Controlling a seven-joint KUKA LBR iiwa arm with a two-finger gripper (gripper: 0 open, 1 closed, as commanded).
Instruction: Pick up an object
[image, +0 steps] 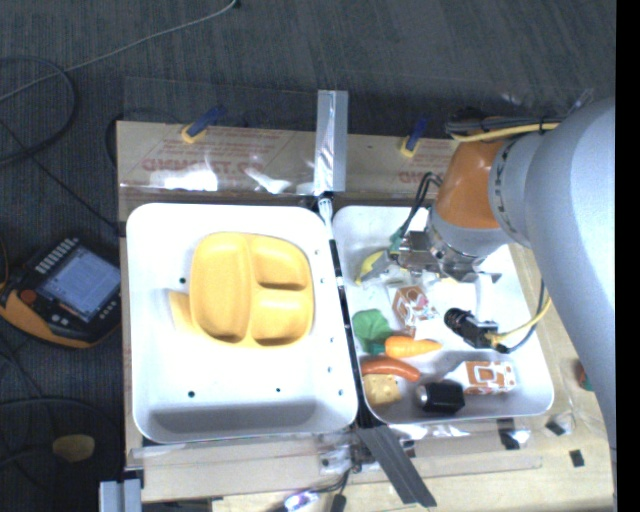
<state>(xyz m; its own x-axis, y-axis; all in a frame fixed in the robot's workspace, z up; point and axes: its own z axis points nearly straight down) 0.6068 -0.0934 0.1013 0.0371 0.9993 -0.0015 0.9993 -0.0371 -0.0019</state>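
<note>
My gripper (413, 278) reaches down into the right bin (530, 300), near its upper middle. Right under it lies a small red and white packet (410, 306); whether they touch cannot be told. A yellow banana-like piece (372, 264) sits just left of the gripper. Below it are a green toy vegetable (370, 327), an orange carrot (410, 347) and a brown hot-dog-like piece (389, 371). A black can (438, 397) and an orange and white box (490, 376) lie along the bin's near edge.
The left bin (160, 390) holds a yellow divided tray (250, 288). A thin wall (338, 300) separates the two bins. The grey arm (570, 200) covers the right bin's far right corner. A handheld device (70, 285) lies on the floor at left.
</note>
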